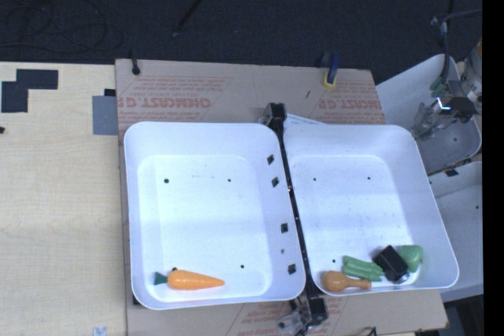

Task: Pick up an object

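An orange carrot (194, 279) with a dark green top lies at the near left corner of the left bin (142, 169). In the near right corner of the right bin (425, 169) several small things huddle together: a tan pear-shaped toy (344, 282), a green pea pod (361, 268), a black block (391, 262) and a green piece (411, 254). My gripper (438, 108) is off to the right, beyond the right bin's far right corner and away from all of these. It looks small and dim there.
Both bins rest on a cardboard sheet (236, 94) with a black clip strip (285, 201) between them. A blue and yellow clamp (331, 71) stands at the cardboard's far edge. A wooden bench top (55, 193) extends to the left.
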You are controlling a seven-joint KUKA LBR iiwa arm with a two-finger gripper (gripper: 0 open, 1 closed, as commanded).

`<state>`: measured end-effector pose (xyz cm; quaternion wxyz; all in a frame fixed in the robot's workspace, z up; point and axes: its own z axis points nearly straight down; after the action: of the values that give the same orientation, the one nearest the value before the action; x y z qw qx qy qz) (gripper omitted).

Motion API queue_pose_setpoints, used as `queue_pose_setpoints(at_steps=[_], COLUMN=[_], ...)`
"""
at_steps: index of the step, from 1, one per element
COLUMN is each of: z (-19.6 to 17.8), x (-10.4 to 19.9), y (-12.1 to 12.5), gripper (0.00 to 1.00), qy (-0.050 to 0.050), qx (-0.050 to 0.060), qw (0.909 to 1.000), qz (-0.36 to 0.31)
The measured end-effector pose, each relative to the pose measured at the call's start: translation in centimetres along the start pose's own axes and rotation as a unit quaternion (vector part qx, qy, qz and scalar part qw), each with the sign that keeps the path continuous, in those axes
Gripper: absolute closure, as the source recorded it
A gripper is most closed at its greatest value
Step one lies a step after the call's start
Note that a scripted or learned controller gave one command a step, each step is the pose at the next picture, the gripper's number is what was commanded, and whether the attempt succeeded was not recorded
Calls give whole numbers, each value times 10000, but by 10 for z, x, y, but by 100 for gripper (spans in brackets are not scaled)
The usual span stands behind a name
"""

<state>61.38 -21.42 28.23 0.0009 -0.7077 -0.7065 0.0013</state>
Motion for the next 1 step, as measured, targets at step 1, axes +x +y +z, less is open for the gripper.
queue_pose_setpoints(at_steps=[1], z=[-20], x=[50], y=[32], gripper=[100], qy=[2], qx=[-23], qw=[10000], qz=[-27])
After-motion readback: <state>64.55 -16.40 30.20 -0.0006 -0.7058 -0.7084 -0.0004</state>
